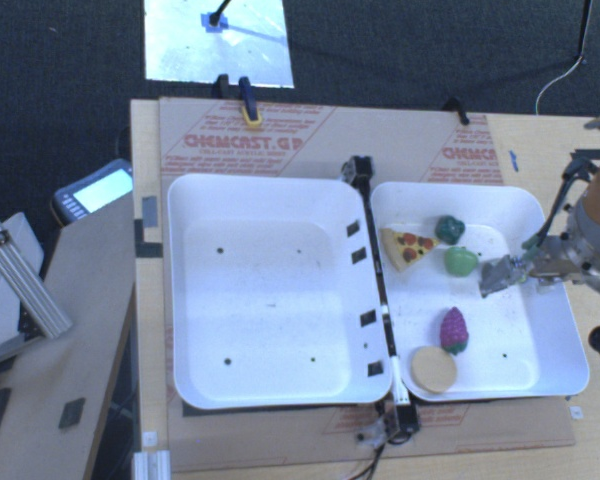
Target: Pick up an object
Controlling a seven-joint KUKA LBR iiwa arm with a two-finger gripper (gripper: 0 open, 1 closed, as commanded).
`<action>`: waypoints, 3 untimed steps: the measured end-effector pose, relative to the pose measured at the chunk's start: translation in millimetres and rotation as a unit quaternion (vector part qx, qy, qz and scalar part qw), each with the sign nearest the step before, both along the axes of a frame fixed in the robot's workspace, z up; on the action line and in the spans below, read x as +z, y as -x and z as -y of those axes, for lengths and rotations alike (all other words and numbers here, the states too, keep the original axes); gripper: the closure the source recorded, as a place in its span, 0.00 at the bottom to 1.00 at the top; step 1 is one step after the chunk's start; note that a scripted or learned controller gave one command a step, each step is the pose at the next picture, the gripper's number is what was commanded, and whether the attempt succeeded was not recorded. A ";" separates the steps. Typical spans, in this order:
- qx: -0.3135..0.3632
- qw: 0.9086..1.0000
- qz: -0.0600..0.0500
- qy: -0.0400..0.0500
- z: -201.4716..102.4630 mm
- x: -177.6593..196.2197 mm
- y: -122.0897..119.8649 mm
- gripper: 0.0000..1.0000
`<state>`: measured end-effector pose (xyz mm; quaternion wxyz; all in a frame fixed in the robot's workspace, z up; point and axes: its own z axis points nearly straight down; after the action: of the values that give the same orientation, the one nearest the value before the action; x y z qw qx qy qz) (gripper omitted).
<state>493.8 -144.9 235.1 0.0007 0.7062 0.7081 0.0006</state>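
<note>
White plastic bins sat side by side, and the right bin (555, 368) held all the toys. The gripper (495, 275) hovered just beside the light green lump (461, 261); honestly couldn't tell its state. That lump looked smooth, rounded, probably light and slippery, so I'd pinch across its middle. Pizza slice (407, 247), purple grape bunch (453, 329), tan disc (433, 370) nearby.

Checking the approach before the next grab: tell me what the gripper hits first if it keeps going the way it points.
The gripper points left across the right bin. The light green object sits first in that line, though height above it is unclear from this slanted view.
</note>
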 end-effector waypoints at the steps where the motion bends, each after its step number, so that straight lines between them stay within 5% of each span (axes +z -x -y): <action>1: 0.002 1.000 -0.001 -0.001 -30.6 0.6 6.7 0.00; 2: 0.000 1.000 -0.006 -0.002 -56.8 -124.2 9.8 0.00; 3: -0.001 1.000 0.001 0.000 -54.2 -106.4 5.9 1.00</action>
<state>487.9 -90.7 128.7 0.0015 0.7067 0.7075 0.0013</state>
